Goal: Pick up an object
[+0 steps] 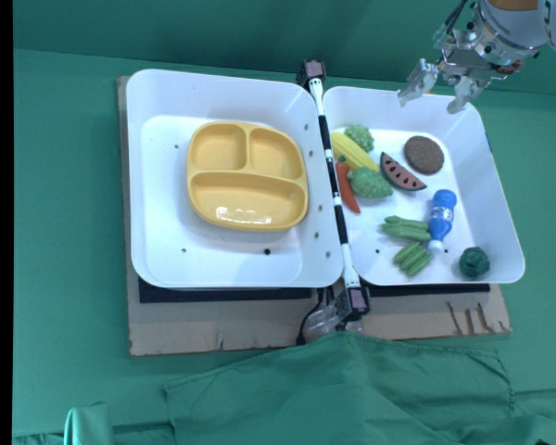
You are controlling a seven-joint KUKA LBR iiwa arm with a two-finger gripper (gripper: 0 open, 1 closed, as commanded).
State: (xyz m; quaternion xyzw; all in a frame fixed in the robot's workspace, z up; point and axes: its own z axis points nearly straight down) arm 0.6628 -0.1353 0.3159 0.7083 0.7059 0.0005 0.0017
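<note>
My gripper (441, 88) hangs high over the back edge of the right bin (500, 211), open, with nothing between its fingers. Below it in that bin lie a brown patty (423, 154), a watermelon slice (401, 172), a corn cob (351, 150), two broccoli pieces (370, 183) (359, 137), a carrot (347, 189), green bean pods (407, 228) (412, 258), a blue bottle (440, 214) and a dark green leafy piece (473, 262). The patty is the closest item to the gripper.
The left bin (167, 248) holds a yellow divided plate (248, 174). A black-and-white divider rail (334, 184) runs between the bins. Green cloth (352, 392) bunches at the front of the bench.
</note>
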